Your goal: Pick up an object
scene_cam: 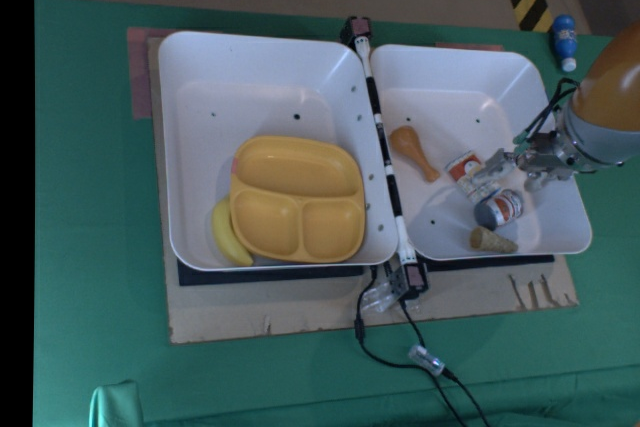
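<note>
Down at the bench's near edge a black cable (400,340) trails away from the seam between the two bins. Over in the left bin (200,75), a yellow divided tray (297,198) sits toward the near side, and a banana (229,235) lies tucked against the tray's left near corner, close to the bin's near wall. The right bin (450,75) holds four small things: a toy drumstick (413,153) near its left wall, a red-and-white can (464,174) toward the middle, a second small can (499,209) lying just nearer, and a cone-shaped piece (493,240) by the near wall. Reaching in over the right wall, the gripper (497,165) hangs beside the red-and-white can, its tips right at the can; whether it is open or clamped I cannot tell. A blue-and-white bottle (565,40) stands on the green cloth (90,215) past the right bin's far right corner.
</note>
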`<action>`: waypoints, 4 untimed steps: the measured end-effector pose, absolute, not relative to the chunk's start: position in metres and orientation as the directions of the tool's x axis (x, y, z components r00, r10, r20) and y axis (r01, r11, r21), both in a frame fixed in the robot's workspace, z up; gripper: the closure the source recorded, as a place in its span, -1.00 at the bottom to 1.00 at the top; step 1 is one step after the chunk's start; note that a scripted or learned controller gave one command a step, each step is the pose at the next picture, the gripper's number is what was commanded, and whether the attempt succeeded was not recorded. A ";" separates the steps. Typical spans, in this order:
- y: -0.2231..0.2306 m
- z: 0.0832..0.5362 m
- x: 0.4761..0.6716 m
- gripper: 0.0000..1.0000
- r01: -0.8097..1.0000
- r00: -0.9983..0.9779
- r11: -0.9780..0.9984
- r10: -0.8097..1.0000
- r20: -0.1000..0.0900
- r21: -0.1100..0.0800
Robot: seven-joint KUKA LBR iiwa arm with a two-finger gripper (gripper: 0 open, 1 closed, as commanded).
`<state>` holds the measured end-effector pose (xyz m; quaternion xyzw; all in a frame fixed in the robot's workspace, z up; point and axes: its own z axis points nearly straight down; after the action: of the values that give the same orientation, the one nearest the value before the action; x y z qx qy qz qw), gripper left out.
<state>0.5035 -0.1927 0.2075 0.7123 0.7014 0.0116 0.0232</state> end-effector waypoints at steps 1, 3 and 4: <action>-0.174 0.192 0.509 -1.00 0.999 0.010 -0.009 1.000 -0.014 0.032; -0.160 0.207 0.533 1.00 0.999 0.016 -0.015 1.000 -0.016 0.046; -0.160 0.207 0.533 -1.00 0.999 0.016 -0.016 1.000 -0.016 0.045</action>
<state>0.5332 -0.1597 0.2071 0.7125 0.7012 0.0103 0.0216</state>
